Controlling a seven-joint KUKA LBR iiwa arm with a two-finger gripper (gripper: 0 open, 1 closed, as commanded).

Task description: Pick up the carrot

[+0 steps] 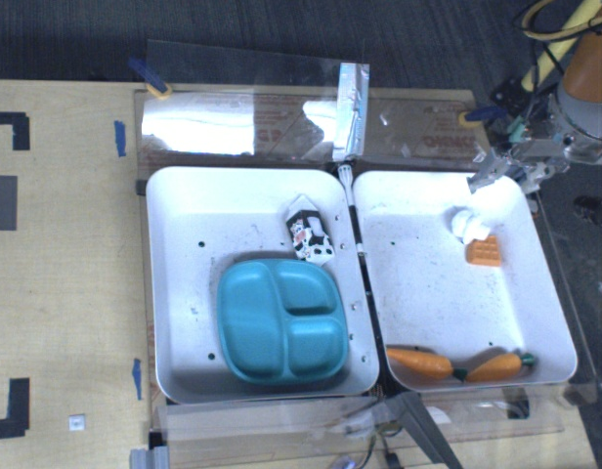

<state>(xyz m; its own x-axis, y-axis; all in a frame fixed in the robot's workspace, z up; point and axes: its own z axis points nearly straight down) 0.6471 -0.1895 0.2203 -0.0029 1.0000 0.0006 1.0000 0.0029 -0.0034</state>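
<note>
Two orange carrot-shaped pieces lie end to end along the front wall of the right bin [545,262]. One carrot [418,362] lies toward the bin's front left. The other carrot [496,366] has a green tip pointing at the front right corner. My gripper [506,167] hangs over the far right corner of that bin, well away from both carrots. Nothing is visibly held in it.
A white lump [470,223] and an orange ridged block [484,252] lie just below the gripper. The left bin [174,262] holds a teal divided plate [281,320] and a small cow-print carton [309,234]. A clear panel [281,115] stands behind the bins.
</note>
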